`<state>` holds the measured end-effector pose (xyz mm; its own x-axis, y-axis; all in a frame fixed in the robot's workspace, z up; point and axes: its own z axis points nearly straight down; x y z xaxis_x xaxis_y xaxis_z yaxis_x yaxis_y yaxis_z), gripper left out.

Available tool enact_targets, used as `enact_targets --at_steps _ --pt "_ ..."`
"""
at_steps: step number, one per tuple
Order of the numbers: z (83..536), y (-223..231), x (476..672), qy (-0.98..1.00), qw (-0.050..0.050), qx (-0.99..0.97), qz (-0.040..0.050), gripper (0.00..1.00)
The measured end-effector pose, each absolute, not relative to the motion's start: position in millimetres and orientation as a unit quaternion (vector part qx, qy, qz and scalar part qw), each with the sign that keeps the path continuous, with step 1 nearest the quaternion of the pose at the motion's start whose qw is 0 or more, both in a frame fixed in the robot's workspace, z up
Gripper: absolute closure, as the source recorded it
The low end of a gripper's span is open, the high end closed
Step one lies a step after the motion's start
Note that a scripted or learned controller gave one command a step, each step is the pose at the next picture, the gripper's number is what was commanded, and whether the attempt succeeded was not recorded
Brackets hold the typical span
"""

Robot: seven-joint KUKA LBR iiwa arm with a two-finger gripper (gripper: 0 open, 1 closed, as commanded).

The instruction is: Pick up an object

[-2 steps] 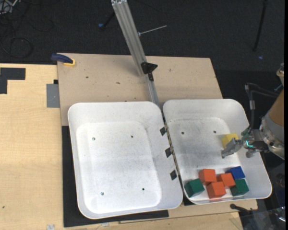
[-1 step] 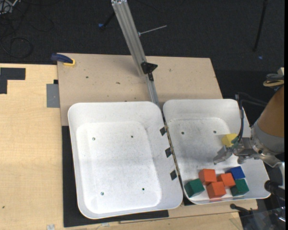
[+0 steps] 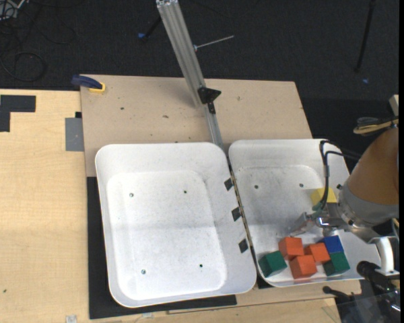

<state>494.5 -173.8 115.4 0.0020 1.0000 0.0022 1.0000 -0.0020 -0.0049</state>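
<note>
The arm (image 3: 376, 180) is reaching in over the right edge of the right bin (image 3: 276, 160), its wrist angling down toward the bin's near right corner. The tool (image 3: 310, 224) is hovering just above a cluster of blocks there: orange blocks (image 3: 303, 256), a blue block (image 3: 334, 243) and green blocks (image 3: 273, 262). Whether the tool is released or clenched cannot be told. A yellow block (image 3: 321, 195) is lying beside the wrist.

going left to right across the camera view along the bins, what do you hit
left white bin → dividing rim with black clips → green block → orange blocks → blue block → grey arm with orange band
</note>
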Motion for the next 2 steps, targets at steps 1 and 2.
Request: enact_targets --at_steps 1,2 --pt "92.0 -173.4 495.4 -0.706 0.001 -0.708 -0.0003 0.0" --pt "101.8 -174.1 494.8 -0.703 0.002 -0.711 -0.0005 1.0"
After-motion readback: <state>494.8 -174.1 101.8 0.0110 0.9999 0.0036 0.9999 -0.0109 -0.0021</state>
